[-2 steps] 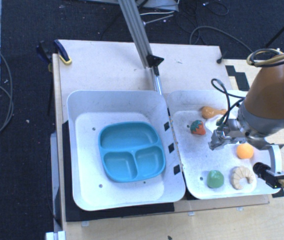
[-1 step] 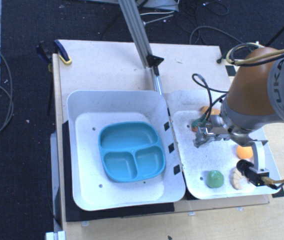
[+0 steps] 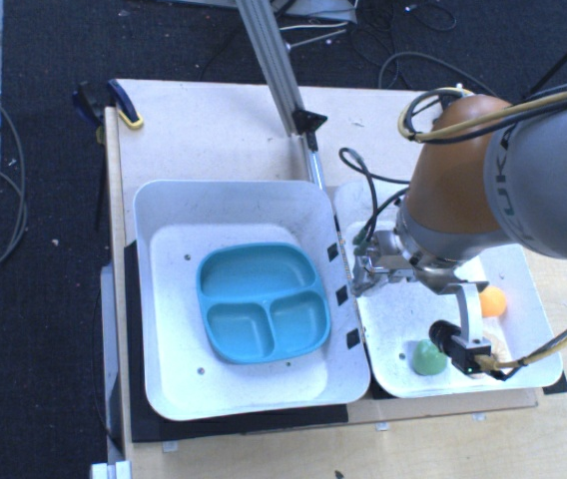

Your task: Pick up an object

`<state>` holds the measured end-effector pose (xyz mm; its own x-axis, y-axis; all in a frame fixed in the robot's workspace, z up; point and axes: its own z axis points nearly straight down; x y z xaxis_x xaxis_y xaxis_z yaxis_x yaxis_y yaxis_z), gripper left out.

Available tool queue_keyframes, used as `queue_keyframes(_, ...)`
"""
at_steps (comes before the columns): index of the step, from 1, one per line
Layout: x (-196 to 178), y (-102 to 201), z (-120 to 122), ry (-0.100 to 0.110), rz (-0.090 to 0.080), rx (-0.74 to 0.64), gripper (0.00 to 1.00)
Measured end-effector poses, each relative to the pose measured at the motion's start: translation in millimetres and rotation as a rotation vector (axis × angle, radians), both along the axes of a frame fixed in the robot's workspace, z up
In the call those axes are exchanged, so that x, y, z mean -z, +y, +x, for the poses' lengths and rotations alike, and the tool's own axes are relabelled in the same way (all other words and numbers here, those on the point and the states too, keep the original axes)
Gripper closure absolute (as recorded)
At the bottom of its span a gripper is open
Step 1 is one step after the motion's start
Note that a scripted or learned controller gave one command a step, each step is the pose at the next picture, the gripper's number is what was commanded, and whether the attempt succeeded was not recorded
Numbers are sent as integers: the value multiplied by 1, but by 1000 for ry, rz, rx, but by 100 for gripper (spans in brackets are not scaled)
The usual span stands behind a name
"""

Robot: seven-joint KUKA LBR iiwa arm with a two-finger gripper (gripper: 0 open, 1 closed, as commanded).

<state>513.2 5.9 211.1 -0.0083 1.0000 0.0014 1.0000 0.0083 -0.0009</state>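
A small green object [image 3: 428,358] lies near the front of the right bin [image 3: 393,367]. Farther right in the same bin sits an orange ball [image 3: 493,302], partly behind the arm's bracket. The arm comes in from the right, and its gripper [image 3: 365,271] hangs low over the left side of the right bin, close to the wall shared with the left bin. It is well to the left of both the green object and the ball. The bulky wrist hides much of the right bin's back half.
The left bin [image 3: 164,267] holds a blue divided plate [image 3: 262,300] lying flat at its middle. A slanted metal pole [image 3: 276,53] rises from behind the bins. A yellow-handled tool [image 3: 124,106] lies at the bench's far left corner.
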Motion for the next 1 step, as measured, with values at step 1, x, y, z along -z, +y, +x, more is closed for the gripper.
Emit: queue_keyframes(1,-6,64,-3,-1,0,-1,100)
